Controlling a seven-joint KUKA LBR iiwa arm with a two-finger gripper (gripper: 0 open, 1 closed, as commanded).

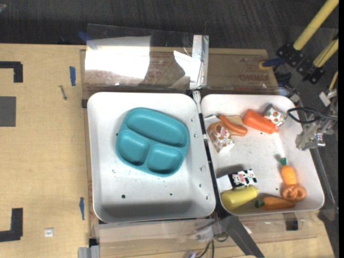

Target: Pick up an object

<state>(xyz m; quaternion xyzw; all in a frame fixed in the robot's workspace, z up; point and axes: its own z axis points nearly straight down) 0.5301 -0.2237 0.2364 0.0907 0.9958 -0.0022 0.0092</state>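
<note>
Camera view. Gripper (310, 138) at right rim of right bin (252, 160), poised over the edge; opening not discernible, nothing visibly held. Candidate objects crowded: orange pepper (260, 121) near the far rim, yellow piece (239, 198) and carrot (277, 202) against the near rim, small carrot (288, 174) near the right rim. Risks: collision with rim; fingers catching two touching items; slip on rounded surfaces. Teal tray (152, 140) in left bin. Arm cut off at right; gripper details blurred.

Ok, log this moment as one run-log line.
gripper: over right bin's right rim, nothing seen held | left bin: teal tray | right bin: toys untouched
</note>
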